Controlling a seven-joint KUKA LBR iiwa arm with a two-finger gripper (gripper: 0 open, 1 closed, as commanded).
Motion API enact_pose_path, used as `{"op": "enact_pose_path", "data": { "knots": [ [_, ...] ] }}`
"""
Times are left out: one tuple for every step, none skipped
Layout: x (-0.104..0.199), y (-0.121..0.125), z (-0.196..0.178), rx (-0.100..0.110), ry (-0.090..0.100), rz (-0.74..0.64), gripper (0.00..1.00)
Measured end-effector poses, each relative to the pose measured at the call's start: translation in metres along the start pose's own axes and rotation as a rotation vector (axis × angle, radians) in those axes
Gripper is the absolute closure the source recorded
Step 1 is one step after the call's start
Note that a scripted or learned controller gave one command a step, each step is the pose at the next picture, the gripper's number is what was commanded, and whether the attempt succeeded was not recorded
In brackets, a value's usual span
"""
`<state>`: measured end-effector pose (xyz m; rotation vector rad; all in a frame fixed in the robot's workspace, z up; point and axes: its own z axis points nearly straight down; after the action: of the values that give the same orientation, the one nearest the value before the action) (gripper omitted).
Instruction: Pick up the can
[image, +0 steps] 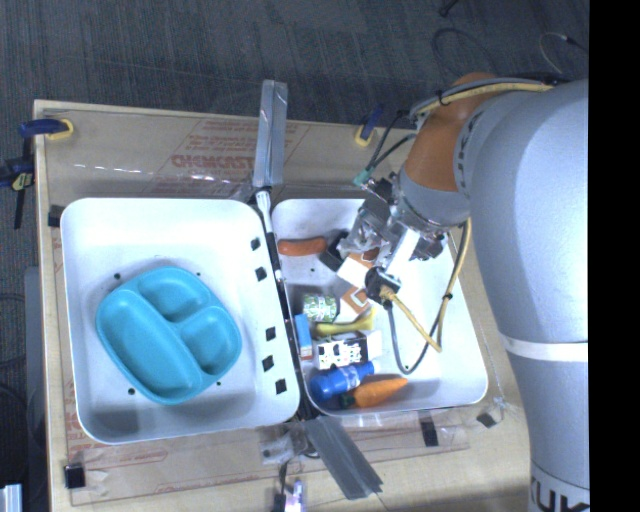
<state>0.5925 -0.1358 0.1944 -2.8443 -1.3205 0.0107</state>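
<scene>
- The can (320, 307) is small and round, with a green and white label, lying in the right bin (462, 372) near the divider.
- It sits just above a yellow banana (345, 325) and well below a hot dog (302, 246).
- My gripper (362, 262) hangs above and to the right of the can, apart from it; I cannot tell how my jaws stand.
- A smooth blue plastic tray (168, 333) with three compartments lies in the left bin (80, 250).
</scene>
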Motion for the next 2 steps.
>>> {"op": "enact_pose_path", "data": {
  "knots": [
    [0.052, 0.035, -0.044, -0.002, 0.002, 0.151, 1.0],
    [0.026, 0.046, -0.068, -0.002, 0.002, 0.318, 1.0]
  ]
}}
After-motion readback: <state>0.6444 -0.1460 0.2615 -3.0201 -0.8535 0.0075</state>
